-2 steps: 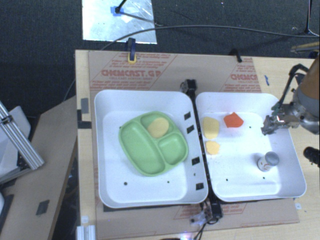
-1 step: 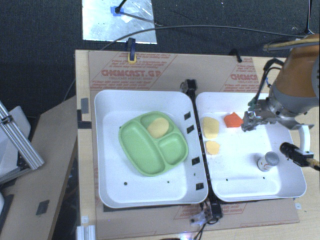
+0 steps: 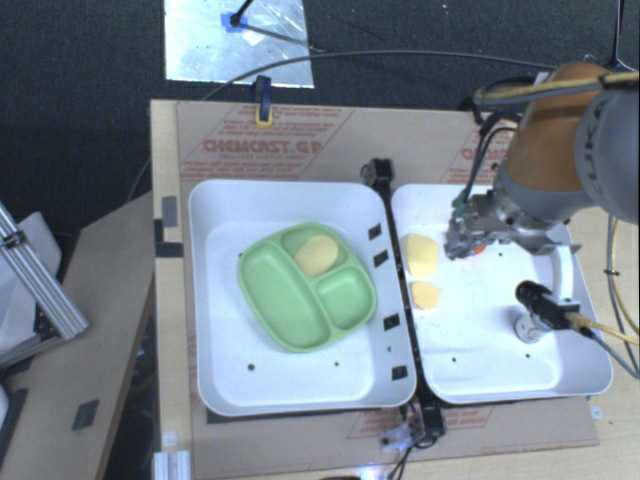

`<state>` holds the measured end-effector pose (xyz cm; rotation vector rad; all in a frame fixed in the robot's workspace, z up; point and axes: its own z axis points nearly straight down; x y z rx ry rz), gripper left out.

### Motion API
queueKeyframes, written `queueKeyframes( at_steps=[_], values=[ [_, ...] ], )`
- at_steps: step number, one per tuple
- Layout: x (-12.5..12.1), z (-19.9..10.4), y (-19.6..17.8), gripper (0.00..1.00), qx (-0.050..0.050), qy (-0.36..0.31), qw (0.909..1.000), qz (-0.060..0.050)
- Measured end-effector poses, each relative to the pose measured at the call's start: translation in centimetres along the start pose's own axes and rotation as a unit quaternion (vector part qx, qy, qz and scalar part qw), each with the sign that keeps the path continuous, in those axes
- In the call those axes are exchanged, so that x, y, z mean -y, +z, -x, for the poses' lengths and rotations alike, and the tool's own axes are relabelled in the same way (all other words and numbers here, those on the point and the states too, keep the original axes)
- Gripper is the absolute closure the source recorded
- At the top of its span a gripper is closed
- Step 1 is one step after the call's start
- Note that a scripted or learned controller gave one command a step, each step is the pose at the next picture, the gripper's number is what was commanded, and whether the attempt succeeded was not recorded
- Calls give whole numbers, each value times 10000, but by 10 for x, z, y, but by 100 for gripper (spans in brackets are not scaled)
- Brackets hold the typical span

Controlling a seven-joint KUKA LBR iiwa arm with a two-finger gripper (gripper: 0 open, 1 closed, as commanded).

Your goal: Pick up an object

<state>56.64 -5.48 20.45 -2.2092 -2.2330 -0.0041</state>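
- The table (image 3: 300, 133) is a printed cardboard sheet, with dark carpet and a foil square (image 3: 235, 28) beyond its far edge.
- The left bin (image 3: 225, 368) holds a green divided plate (image 3: 290, 313) with a yellow piece (image 3: 318, 255) in its far compartment.
- The right bin (image 3: 500, 368) holds two yellow pieces (image 3: 422, 256) at its left wall.
- The gripper (image 3: 462, 240) hangs just right of them; whether it is open or closed cannot be told.

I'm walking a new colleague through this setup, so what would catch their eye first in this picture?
Probably the green divided plate in the left bin, with a pale yellow lump in its upper compartment. Next, the grey and orange arm reaching in from the right, its gripper low over the right bin. Two more yellow pieces lie by that bin's left wall.
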Motion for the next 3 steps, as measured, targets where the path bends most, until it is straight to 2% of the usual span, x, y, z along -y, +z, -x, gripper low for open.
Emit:
queueKeyframes(
  at_steps=[2, 3],
  values=[
    [-15, -104, -11, 100, 0, 3, 10000, 7],
    [-39, -154, -27, 100, -1, 4, 10000, 20]
  ],
)
